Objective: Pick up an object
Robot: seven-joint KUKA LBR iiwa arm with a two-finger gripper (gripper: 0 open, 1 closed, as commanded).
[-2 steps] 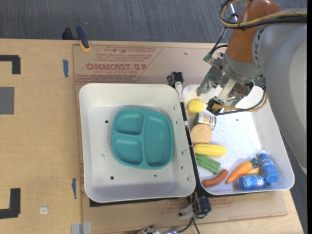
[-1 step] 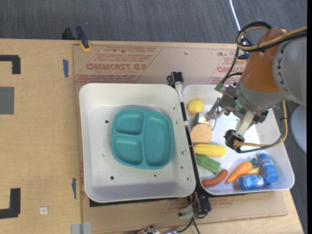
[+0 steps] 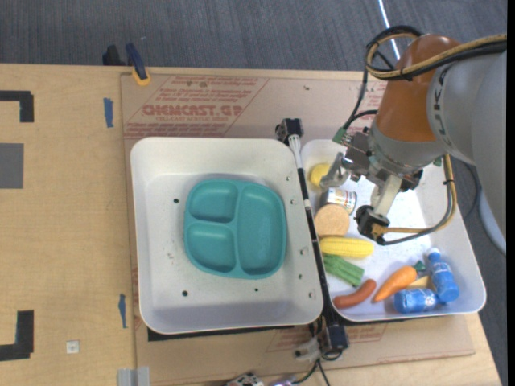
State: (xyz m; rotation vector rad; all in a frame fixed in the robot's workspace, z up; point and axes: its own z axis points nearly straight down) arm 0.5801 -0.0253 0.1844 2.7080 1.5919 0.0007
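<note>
While the grey arm [image 3: 426, 95] reaches in from the right, its pincer [image 3: 334, 179] hangs low over the far-left part of the right bin [image 3: 471, 292]. Pincer state: cannot tell, the tips are too small and crowded to read.

Small can [image 3: 344, 199], silver with a red label, lies on its side just below the pincer in the view. Touching it or only near it, cannot tell. Yellow fruit [image 3: 319, 172], lemon-like, sits just left of the pincer, close to the bin's left wall. Tan round bun [image 3: 331, 222] is below the can, one step further from the pincer. Corn cob [image 3: 348, 248] lies crosswise right under the bun. Green vegetable [image 3: 344, 270] is next below that, tilted. Red chili [image 3: 354, 297] is lowest in that line, well apart from the pincer.

Carrot [image 3: 396, 282] lies down and to the right of the pincer, pointing at the chili. Two blue bottles, one lying flat [image 3: 415, 300] and one beside it [image 3: 442, 276], are in the corner furthest from the pincer.

Left bin [image 3: 153, 215], left of the pincer across the shared wall, holds a teal divided plate [image 3: 236, 226] with three compartments. Both bins rest on a cardboard sheet [image 3: 201, 107] with red lettering.
</note>
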